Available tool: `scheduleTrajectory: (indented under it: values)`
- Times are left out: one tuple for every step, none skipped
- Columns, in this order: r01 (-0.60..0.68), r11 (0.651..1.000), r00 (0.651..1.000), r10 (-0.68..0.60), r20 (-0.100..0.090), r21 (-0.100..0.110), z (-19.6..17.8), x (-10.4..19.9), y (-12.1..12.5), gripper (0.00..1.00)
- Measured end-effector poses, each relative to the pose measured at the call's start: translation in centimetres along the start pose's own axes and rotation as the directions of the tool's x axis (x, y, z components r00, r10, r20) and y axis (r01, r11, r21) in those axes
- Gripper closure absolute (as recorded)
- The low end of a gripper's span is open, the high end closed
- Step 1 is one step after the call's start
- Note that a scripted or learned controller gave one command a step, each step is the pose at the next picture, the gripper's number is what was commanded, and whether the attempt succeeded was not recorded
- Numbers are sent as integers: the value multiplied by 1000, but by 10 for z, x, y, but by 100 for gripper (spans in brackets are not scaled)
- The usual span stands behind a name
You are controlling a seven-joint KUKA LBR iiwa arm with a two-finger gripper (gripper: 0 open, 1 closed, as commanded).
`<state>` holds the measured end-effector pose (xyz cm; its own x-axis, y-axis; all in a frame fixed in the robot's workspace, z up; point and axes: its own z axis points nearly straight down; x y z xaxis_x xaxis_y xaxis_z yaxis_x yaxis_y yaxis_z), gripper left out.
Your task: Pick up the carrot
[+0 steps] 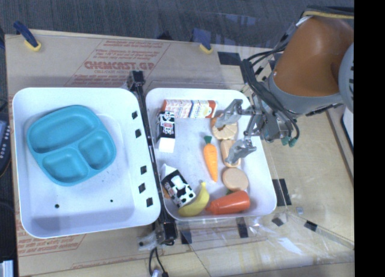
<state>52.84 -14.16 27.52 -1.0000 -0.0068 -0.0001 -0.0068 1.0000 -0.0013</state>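
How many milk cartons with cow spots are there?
2, both in the right bin: one carton lies near the top left, below the long box; the other carton lies at the bottom left, against the banana.

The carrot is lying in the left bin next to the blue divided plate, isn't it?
Not quite: the camera view shows the carrot in the right bin, among the other play food. The blue divided plate sits by itself in the left bin.
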Motion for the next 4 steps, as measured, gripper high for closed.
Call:
scheduleTrajectory:
  values:
    - [19, 1000, 1000, -19, 10, 2, 148, 16, 45, 0]
    - [17, 1000, 1000, -17, 14, 3, 178, 33, 12, 0]
    - [-385, 923, 923, 385, 4, -1, 181, -31, 31, 0]
    - [-377, 926, 926, 377, 4, -1, 171, -32, 33, 100]
